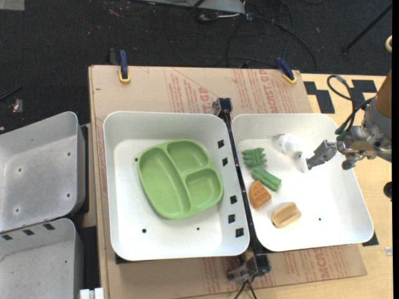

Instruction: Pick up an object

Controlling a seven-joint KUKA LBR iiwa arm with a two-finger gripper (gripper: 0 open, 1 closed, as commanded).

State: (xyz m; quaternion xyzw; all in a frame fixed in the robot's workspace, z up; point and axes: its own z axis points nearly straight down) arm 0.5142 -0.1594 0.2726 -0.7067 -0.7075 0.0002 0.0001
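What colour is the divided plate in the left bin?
Light green, clearest in the camera view: the three-compartment plastic plate.

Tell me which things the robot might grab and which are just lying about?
Might grab: green toy pieces, orange toy, tan bread-like toy, white crumpled thing, all near the gripper.
Lying about: green divided plate, blue clamps, cables.

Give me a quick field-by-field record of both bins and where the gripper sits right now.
left bin: holds a green divided plate, lying flat
right bin: holds green toy pieces, an orange-brown piece, a tan bread-like piece, a white crumpled object
gripper: over the right bin, close beside the white object
grip: nothing visibly held
fingers: cannot tell
arm: enters from the view's right
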